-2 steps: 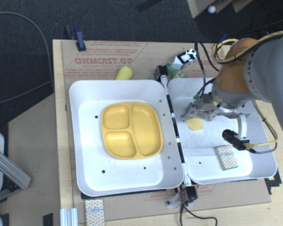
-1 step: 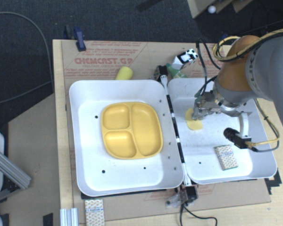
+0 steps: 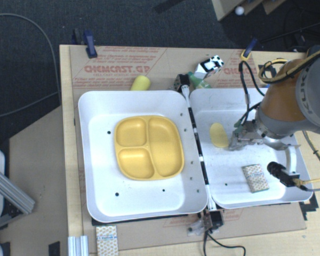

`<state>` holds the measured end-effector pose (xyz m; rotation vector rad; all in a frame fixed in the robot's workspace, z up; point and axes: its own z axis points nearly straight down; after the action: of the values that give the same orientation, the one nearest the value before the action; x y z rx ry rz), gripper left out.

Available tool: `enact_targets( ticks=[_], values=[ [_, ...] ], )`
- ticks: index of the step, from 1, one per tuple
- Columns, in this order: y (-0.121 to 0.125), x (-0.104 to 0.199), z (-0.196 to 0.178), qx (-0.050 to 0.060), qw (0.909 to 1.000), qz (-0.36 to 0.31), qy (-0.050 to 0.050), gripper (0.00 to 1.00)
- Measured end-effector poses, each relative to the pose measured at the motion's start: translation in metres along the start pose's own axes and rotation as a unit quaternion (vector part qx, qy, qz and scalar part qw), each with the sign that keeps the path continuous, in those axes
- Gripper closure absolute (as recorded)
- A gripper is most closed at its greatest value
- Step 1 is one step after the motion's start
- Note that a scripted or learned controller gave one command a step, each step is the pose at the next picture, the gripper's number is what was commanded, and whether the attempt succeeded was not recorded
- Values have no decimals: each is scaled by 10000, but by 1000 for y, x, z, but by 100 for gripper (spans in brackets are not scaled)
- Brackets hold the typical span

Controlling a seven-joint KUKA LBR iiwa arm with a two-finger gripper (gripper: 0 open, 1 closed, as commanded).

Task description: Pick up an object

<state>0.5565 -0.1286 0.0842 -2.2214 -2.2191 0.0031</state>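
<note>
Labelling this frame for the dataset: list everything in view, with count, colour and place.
bins: 2, white, side by side on the bench
divided plate: 1, yellow, three compartments, middle of left bin
oval object: 1, pale yellow, right bin, beside the hand
patterned block: 1, beige speckled, right bin, near front
rounded object: 1, yellow, on the bench behind left bin
clamp: 1, blue, bench's back edge
arm: 1, grey and orange, over right bin
hand: 1, low in right bin
</note>
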Motion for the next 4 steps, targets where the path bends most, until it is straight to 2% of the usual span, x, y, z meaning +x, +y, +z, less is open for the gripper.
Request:
enact_targets(
  ticks=[1, 2, 3, 4],
  values=[
    [0, 1, 0, -6, 10000, -3, 5, 0],
    [80, -61, -20, -20, 10000, -7, -6, 0],
    [16, -59, -75, -11, 10000, -6, -2, 0],
    [15, 48, -101, -9, 10000, -15, 11, 0]
  ],
)
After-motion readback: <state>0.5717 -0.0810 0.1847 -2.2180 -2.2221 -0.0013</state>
